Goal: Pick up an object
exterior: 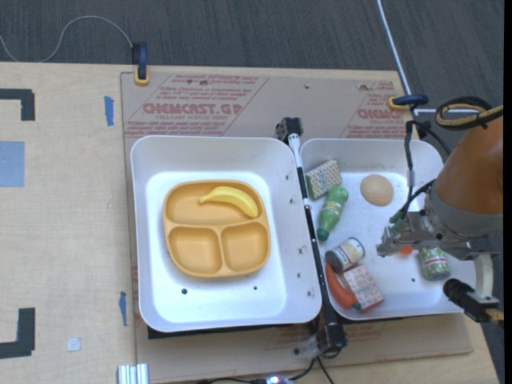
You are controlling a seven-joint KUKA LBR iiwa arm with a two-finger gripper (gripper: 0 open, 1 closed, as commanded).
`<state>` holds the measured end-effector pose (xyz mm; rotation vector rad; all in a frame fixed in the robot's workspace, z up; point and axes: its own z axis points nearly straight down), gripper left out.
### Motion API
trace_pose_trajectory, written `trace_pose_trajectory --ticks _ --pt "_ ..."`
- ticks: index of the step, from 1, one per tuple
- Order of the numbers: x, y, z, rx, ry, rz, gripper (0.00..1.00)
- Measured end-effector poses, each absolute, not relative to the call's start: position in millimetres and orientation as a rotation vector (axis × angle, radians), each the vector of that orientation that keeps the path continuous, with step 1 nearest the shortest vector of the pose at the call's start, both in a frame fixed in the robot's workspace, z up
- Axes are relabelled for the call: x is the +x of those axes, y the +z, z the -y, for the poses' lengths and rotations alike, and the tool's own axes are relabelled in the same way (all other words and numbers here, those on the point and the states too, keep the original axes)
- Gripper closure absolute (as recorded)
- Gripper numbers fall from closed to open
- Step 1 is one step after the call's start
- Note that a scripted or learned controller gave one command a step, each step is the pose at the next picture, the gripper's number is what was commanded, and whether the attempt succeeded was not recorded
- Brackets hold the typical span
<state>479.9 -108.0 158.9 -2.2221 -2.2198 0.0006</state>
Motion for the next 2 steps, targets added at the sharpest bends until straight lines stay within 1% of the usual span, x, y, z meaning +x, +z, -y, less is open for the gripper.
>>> trace_pose_trajectory --ticks 1,2 --pt "492.8 184.8 38.9 -2.221 -0.003 2.225 1.00" --pt "485.1 173.5 98.4 -2.221 0.002 2.220 1.00"
